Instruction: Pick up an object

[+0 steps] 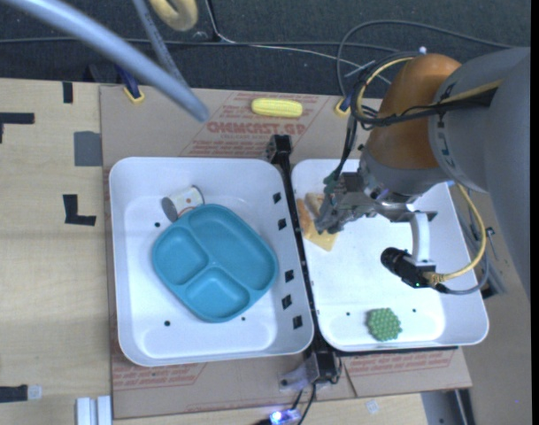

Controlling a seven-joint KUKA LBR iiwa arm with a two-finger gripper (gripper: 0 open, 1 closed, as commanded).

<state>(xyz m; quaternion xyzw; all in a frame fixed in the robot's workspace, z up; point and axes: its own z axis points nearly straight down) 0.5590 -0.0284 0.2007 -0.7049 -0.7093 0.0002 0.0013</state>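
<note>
My gripper reaches down into the right bin, near its left wall. It sits right over a yellow-orange flat object that lies against that wall. A green bumpy ball rests near the front of the same bin, well apart from the gripper. In the left bin lies a blue divided plate, with a small white and orange cup-like object on its side behind it.
A yellow banana-shaped object lies on the cardboard behind the bins. The arm's grey body and orange band overhang the right bin's back. Black cables loop around the wrist. A black divider runs between the bins.
</note>
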